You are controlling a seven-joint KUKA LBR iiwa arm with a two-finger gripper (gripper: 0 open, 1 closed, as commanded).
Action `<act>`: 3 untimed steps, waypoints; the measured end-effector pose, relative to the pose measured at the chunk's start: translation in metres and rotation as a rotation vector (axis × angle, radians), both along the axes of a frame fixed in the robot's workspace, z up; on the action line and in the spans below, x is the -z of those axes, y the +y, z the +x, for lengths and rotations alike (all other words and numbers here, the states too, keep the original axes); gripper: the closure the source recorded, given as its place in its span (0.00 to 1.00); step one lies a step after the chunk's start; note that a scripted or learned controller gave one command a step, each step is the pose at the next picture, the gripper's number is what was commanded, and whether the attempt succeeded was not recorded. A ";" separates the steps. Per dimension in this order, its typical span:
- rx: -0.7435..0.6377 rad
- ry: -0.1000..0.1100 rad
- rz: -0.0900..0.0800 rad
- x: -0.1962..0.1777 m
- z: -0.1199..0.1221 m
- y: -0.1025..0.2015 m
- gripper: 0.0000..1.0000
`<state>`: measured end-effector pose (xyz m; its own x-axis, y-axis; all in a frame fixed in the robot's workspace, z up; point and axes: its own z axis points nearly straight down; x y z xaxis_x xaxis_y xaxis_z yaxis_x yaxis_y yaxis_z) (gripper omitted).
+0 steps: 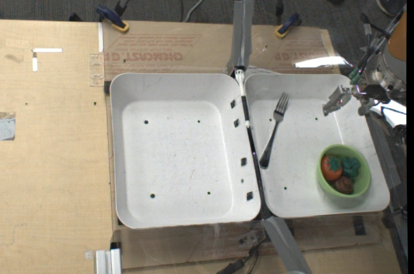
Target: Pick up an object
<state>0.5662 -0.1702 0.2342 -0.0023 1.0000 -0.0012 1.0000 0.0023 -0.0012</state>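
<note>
Your claw (350,100) hangs spread and empty over right bin (304,198), fork (274,126) and green bowl (345,170) below

Gripper (349,100) sits over the right white plastic bin (304,201) w/ the metal fork (274,127) to its left, green round bowl (345,170) just below it, left white plastic bin (129,137) beyond the fork.

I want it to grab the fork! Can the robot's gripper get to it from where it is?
Probably yes. The fork lies flat in the right bin, with bare floor between it and the gripper hanging at the bin's far right edge. The green bowl sits aside.
</note>
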 end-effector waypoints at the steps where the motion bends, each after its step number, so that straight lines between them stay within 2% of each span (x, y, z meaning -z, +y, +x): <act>1: 0.031 0.004 0.003 0.122 -0.090 0.060 0.00; 2: 0.590 0.000 0.001 0.142 -0.052 0.053 0.00; 3: 0.569 0.002 0.000 0.064 -0.089 -0.013 0.00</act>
